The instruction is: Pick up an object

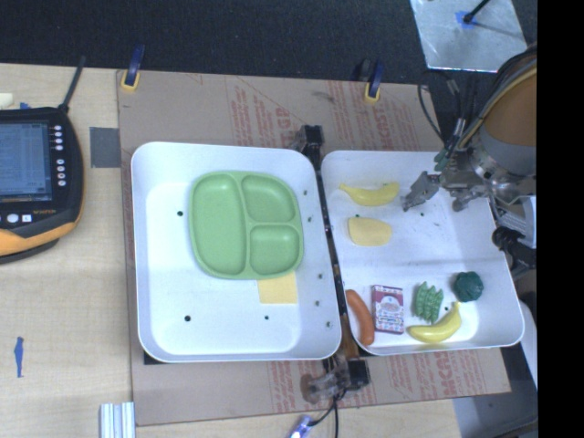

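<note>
Task barely begun: nothing is lifted. My jaws hang over the far part of the right bin; open or closed, I cannot tell. Candidates all lie in that bin: banana and yellow slice near me; sausage, red carton, green pod, second banana, dark green piece along its near edge. The left bin holds a green divided plate and a yellow square.
</note>
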Robot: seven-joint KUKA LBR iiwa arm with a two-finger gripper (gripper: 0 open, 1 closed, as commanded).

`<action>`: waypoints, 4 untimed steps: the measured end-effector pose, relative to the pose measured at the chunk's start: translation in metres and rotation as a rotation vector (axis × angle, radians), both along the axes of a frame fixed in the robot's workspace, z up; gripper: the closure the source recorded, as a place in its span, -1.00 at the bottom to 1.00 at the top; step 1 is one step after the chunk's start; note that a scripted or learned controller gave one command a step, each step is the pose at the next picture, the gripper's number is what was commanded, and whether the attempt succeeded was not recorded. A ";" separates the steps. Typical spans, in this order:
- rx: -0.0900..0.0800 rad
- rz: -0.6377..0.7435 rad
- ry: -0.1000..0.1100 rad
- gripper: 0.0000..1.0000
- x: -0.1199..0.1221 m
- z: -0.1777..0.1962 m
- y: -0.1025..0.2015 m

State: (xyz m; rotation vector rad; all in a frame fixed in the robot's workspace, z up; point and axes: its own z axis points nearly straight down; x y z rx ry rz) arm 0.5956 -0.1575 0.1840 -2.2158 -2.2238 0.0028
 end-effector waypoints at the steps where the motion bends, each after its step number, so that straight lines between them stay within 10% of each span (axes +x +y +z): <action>1: -0.001 0.001 0.003 -1.00 -0.049 -0.042 0.038; 2: -0.002 0.003 0.001 -1.00 0.012 -0.093 0.061; 4: 0.000 -0.001 -0.001 -1.00 0.061 -0.092 0.016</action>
